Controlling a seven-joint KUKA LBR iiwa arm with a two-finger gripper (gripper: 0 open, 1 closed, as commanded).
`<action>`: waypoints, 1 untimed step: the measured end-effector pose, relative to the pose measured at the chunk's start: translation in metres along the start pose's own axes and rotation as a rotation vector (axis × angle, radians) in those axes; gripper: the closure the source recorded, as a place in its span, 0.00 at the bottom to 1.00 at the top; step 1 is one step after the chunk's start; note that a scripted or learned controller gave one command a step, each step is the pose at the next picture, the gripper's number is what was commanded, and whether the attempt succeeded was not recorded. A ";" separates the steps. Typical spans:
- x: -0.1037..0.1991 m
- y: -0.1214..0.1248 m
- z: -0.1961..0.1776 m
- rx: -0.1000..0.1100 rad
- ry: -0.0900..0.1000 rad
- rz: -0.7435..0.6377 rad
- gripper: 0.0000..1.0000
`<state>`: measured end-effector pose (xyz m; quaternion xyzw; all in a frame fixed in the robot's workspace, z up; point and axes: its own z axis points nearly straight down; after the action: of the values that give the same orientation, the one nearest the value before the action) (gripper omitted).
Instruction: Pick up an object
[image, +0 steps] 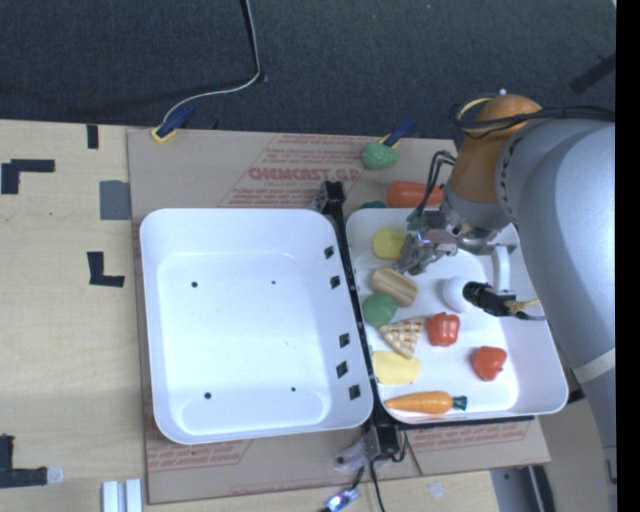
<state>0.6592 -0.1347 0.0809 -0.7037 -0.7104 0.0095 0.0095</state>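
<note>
The arm (590, 230) is big and close, and its gripper (418, 252), whose grip cannot be told, could be bumped into the bun (393, 285) or lemon (389, 243).

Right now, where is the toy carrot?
The carrot lies in the right-hand bin, along its near edge, just below a pale yellow piece and left of a red pepper.

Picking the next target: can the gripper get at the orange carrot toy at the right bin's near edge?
Probably yes. The orange carrot toy lies uncovered, apart from its neighbours, though close to the right bin's rim; the gripper sits farther back.
</note>
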 end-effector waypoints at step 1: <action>-0.008 -0.049 -0.003 -0.025 -0.001 0.011 1.00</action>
<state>0.6103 -0.1430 0.0852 -0.7076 -0.7066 0.0009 0.0002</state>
